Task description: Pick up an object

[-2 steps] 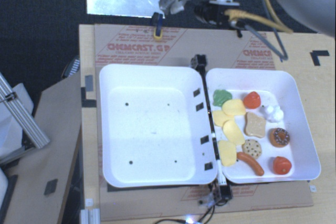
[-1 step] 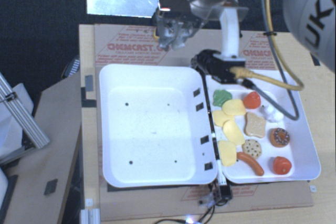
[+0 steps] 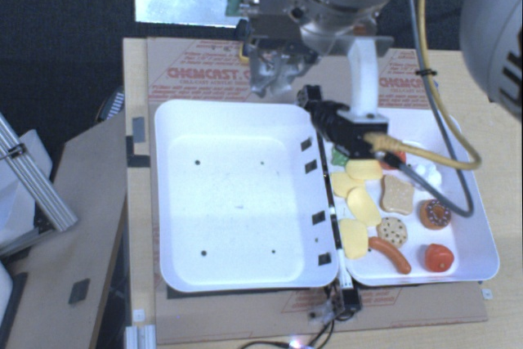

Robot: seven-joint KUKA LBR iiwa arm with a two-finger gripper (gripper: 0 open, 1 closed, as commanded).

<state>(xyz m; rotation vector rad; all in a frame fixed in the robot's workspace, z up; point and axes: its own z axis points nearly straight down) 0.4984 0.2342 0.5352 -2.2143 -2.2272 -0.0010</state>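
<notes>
Arm reaches in from upper right, wrist over the bins' far edge. Gripper point(image 3: 274, 73) hangs above the tabletop point(image 3: 98, 176); jaws' state can't be told. Toy food point(image 3: 384, 217) lies in right bin point(image 3: 482, 249).

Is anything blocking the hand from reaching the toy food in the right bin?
Nothing visible blocks it. The hand sits above the far edge of the bins, while the toy food lies uncovered in the right bin, with only a yellow cable beside it.

Even overhead light, soft shadows, slightly blurred, glare upper left.
</notes>
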